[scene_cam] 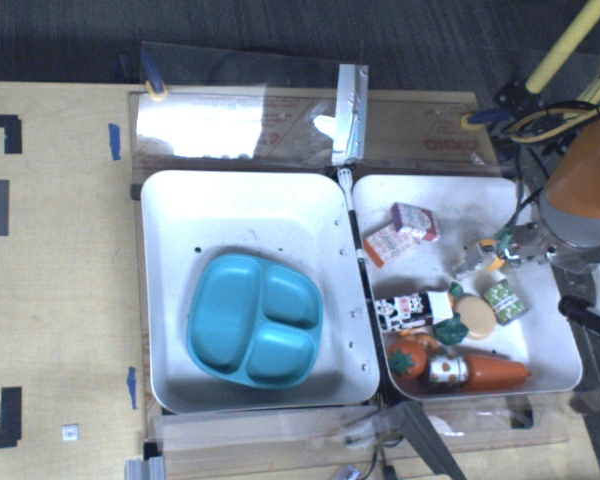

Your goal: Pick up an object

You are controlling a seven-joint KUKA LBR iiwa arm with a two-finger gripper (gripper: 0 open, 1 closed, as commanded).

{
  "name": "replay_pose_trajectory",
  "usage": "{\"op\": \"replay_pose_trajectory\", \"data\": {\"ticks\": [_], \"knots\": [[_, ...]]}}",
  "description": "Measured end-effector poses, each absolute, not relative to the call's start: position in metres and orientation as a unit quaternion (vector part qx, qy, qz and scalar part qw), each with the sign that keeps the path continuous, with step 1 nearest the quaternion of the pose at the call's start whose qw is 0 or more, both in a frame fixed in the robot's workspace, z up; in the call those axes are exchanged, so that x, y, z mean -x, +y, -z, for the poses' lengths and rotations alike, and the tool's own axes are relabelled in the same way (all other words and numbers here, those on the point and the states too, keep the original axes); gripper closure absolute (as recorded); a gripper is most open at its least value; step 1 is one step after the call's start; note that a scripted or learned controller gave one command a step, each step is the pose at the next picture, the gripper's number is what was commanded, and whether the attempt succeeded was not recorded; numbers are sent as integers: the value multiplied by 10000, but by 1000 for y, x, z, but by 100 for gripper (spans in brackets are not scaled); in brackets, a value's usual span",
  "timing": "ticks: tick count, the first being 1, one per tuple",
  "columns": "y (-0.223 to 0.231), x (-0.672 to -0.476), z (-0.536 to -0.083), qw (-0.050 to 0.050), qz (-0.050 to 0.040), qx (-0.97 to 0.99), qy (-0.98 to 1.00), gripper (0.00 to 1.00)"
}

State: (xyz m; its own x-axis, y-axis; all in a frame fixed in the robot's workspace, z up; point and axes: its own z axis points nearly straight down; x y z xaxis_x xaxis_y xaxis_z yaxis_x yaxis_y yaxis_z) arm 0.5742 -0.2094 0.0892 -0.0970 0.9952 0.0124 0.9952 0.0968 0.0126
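1. At the near edge of the right bin (560,368) an orange carrot toy (490,371) lies on its side, pointing right, with a small can (446,370) touching its thick end and a red tomato-like toy (408,358) just to the left of that.
2. Just behind them sit a black-and-white cow-print carton (400,311), a small white and green piece (442,304) and a round tan bun-like toy (476,318), all crowded together.
3. A green patterned packet (504,300) lies tilted beside the bun, toward the right wall.
4. In the left bin (165,268) a blue divided plate (254,318) rests on the floor, toward the near side.
5. Farther back in the right bin, a pink and white carton (404,230) lies on its side, well apart from the near cluster.
6. The end effector (492,253) hangs low over the right bin's middle right, close above the floor; whether it is open or closed, and whether it grips anything, I cannot tell.
7. The grey arm (577,193) with its orange band enters from the right.
8. Beyond the bins, a clear sheet (230,118) lies on the wooden bench (50,288).
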Motion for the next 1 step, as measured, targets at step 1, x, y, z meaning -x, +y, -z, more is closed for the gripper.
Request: {"op": "replay_pose_trajectory", "data": {"ticks": [1], "knots": [[-203, -618, -87, -17, 32, 6660, -7460, 0]]}}
